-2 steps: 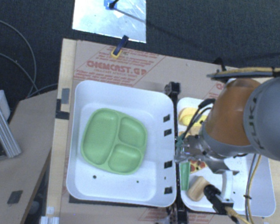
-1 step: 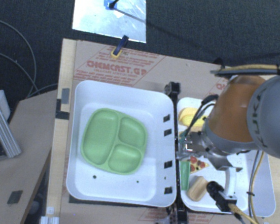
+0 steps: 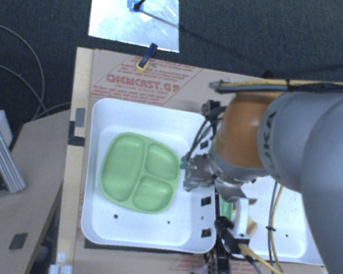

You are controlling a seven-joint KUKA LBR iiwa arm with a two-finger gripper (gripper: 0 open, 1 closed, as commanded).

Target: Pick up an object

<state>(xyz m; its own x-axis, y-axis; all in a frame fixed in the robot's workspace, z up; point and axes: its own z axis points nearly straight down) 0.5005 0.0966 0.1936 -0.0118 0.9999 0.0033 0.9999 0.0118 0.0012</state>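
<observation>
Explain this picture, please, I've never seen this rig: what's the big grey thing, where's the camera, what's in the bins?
The big grey shape with the orange band is a robot arm, reaching in from the right. The one camera is fixed overhead, looking down at a slant. The left white bin holds a green divided plate, lying flat. The arm covers most of the right bin. Whether it holds anything I cannot tell from here.
</observation>
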